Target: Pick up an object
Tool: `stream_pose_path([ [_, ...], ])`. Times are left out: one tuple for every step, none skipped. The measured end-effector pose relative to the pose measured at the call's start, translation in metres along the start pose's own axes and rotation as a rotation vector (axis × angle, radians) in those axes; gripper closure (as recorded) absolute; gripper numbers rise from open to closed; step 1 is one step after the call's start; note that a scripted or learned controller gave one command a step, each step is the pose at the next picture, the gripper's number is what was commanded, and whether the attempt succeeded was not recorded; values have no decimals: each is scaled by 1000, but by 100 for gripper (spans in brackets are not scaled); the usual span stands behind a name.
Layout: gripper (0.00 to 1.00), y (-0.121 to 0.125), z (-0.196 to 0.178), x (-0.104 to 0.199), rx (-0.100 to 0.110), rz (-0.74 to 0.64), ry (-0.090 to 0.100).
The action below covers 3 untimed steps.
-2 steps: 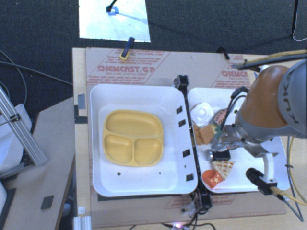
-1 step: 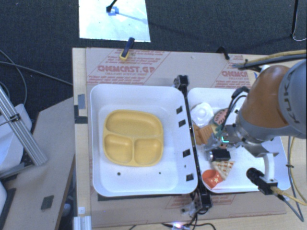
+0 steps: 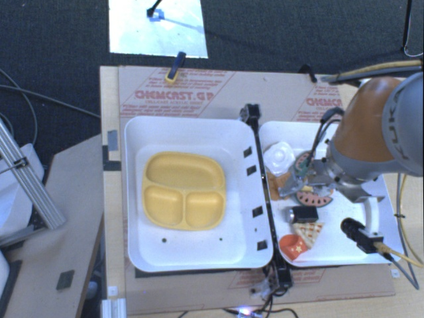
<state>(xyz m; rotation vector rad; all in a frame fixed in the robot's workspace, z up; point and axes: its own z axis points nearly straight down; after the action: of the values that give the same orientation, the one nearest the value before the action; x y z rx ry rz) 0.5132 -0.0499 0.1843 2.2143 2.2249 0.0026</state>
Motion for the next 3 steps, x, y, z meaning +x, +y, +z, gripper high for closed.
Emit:
stream_pose_path([
  [0,20,0,0,0,0,1],
  [0,-22,101,-39,-1,11,-5],
  [0,24,29,-53,-8,0,-3],
])
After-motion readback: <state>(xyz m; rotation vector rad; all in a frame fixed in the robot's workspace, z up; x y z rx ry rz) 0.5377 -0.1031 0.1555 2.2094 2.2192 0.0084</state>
